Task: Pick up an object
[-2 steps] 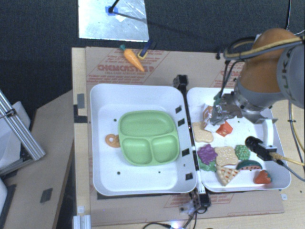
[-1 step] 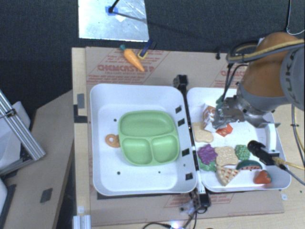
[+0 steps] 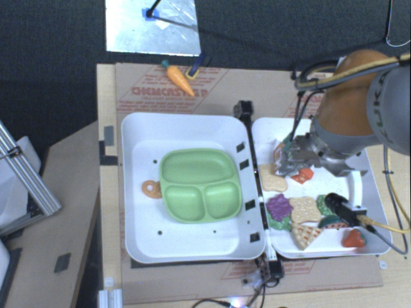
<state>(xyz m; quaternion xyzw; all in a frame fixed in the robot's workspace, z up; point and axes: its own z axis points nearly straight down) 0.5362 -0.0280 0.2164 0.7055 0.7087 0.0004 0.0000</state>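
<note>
Far left of the tool: a small pretzel [image 3: 152, 188] in the left bin [image 3: 138, 133], touching a green divided plate [image 3: 200, 184]. Up-left, outside the bins on the worktop [image 3: 218, 85]: a toy carrot [image 3: 180, 79]. Just below-left of the tool: a pale cookie [image 3: 273, 179]; farther down, purple grapes [image 3: 279, 206], toast [image 3: 304, 208]. Tool [image 3: 290, 162] low in the right bin [image 3: 266, 128], among the toy foods; grip state impossible to tell. Just right: a red piece [image 3: 303, 174]. Down-right: a strawberry [image 3: 353, 239].
</note>
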